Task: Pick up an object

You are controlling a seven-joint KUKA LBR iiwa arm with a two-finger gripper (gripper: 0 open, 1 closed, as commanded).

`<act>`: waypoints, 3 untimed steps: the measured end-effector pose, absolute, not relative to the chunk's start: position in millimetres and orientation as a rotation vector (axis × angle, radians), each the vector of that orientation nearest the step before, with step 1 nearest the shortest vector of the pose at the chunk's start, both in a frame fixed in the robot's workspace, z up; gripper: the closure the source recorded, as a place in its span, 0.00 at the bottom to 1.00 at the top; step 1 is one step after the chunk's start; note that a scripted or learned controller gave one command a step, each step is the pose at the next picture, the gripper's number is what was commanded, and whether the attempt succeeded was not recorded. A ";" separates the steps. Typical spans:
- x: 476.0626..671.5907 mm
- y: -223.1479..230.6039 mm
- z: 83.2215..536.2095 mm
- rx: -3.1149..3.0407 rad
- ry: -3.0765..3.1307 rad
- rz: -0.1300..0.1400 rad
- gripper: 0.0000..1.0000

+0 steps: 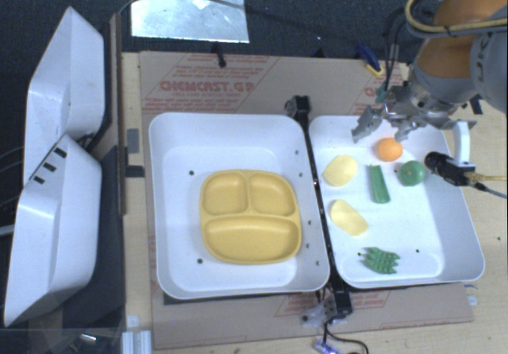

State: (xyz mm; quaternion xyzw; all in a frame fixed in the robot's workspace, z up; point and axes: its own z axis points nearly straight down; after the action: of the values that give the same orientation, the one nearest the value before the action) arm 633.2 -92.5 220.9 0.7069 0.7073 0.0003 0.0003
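The gripper (384, 128), fingers spread apart and holding nothing, hovers just above the orange ball (389, 149) in the right bin (452, 261).

Bench (238, 78) bears two white bins (175, 209), apparently on cardboard (206, 84).

Arm (456, 23) enters from upper right, grey body w/ orange band above the wrist, bent downward and toward the left. Yellow and black cables loop round the upper part. Wrist is tilted, gripper (385, 128) pointing down-left at a slant. Two grey fingers (365, 125) spread apart, nothing between them. A white and black fitting sticks out on the wrist's lower right side.
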 end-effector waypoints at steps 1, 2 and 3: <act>635.9 -95.1 179.3 2.222 2.222 -0.001 0.00; 634.9 -95.4 137.7 2.223 2.223 -0.002 0.00; 634.3 -95.2 85.8 2.223 2.223 -0.002 0.00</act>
State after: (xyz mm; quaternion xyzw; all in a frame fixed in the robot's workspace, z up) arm 634.3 -95.2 85.8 0.7071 0.7071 -0.0008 -0.0010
